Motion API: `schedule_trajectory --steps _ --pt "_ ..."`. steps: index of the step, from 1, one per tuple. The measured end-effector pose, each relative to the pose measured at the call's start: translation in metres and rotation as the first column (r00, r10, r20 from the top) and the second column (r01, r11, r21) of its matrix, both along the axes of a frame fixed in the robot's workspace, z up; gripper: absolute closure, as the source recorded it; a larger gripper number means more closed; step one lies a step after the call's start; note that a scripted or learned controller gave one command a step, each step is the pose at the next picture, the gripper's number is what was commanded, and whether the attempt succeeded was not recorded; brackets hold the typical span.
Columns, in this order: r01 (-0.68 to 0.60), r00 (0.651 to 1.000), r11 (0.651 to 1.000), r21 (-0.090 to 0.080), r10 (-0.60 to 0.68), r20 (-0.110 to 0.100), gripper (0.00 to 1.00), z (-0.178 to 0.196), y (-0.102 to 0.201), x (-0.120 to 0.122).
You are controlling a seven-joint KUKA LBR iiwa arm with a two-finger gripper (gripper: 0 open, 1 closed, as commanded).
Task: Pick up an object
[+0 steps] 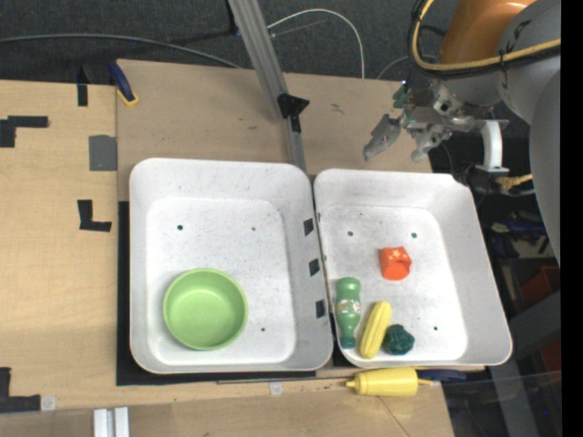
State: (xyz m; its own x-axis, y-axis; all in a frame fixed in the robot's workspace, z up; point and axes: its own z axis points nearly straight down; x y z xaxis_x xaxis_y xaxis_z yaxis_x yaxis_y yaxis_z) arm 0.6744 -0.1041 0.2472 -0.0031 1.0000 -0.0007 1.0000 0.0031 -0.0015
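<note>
Above the right bin's (pixel 455 189) far edge I see my gripper (pixel 405 144) hanging with fingers spread, pinching nothing; the orange block (pixel 394 263) sits mid-bin, well apart from it. Near the front wall lie a green bottle (pixel 348 306), yellow banana (pixel 374 329) and dark green lump (pixel 398 340); a green bowl (pixel 206 309) occupies the left bin (pixel 219 180).

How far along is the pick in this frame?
Nothing looks picked yet. The gripper is above the far rim of the right bin, open, nothing between its fingers. The orange object, green bottle, yellow object and dark green object lie in the bin. Descent, grasp and lift remain.
</note>
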Motion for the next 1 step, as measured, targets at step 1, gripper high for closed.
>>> schedule_trajectory --steps 1 --pt "0.000 1.000 1.000 -0.001 0.000 0.000 0.00 0.0000 -0.0002 0.0000"
